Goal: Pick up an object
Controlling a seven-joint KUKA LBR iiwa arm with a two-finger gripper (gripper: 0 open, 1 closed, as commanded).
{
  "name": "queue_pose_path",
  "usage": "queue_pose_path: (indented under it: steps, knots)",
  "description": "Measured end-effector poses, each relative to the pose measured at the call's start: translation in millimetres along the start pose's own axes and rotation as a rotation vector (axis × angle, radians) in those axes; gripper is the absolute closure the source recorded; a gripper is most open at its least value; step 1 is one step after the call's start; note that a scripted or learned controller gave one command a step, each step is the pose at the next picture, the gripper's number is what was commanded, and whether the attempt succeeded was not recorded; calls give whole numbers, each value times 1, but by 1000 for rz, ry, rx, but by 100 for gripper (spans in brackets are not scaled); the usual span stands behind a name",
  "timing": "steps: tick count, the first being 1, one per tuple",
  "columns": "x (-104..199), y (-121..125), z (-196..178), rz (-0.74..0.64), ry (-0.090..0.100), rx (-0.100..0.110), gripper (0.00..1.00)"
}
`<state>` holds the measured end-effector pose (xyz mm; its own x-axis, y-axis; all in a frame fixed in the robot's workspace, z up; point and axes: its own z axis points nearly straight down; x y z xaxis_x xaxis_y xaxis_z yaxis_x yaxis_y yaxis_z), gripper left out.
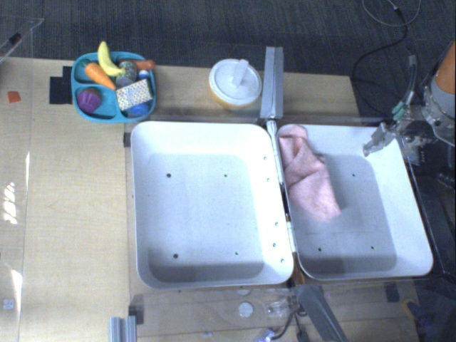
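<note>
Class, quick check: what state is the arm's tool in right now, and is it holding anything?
Tool: over the right bin's top right corner, apart from the pink cloth; open or closed cannot be told.

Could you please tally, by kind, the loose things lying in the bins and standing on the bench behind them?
Crumpled pink cloth, in the right white bin: 1
Blue compartment tray of toy food, on the bench behind the left white bin: 1
Round white-lidded yellow container, on the bench: 1
Total: 3
</note>
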<state>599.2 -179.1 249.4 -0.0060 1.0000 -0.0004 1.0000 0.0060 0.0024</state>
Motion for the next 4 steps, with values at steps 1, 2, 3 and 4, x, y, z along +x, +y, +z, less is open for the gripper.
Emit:
queue_pose_path:
  steps: [1,2,3,4]
  knots:
    - [10,31,111,-39,0,2,0]
    - [-18,70,161,-170,6,8,0]
    - [57,50,162,-209,-1,-5,0]
    - [59,-22,159,-517,-4,-10,0]
